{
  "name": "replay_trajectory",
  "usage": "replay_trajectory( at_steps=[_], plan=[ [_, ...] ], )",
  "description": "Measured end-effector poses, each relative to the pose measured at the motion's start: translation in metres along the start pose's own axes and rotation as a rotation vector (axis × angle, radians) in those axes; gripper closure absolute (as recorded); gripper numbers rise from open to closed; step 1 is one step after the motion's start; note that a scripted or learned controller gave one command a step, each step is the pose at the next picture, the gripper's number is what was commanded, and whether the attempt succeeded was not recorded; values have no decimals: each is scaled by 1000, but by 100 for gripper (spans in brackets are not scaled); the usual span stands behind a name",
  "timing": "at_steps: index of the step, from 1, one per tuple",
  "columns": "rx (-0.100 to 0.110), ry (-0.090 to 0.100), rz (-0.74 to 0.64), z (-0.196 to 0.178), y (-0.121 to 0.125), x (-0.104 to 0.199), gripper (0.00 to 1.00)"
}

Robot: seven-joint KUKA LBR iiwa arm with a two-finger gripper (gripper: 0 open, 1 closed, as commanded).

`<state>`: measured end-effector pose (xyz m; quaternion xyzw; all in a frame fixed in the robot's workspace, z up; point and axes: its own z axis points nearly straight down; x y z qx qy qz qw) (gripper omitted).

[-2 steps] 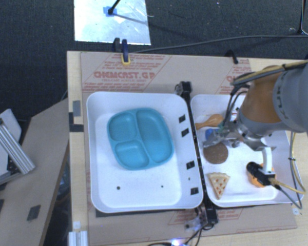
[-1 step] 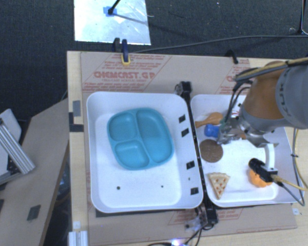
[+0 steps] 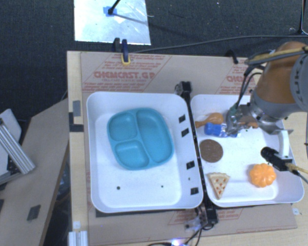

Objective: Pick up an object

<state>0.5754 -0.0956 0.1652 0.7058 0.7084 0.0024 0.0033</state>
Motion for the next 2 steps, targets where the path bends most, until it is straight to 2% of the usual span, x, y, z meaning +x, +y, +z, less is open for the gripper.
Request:
replay_trajectory(
  at_steps=[1, 2],
  plan=[
    [2, 0, 0, -40, 2, 0, 100],
    [7, 4, -6, -34, 0, 56, 100]
  ],
)
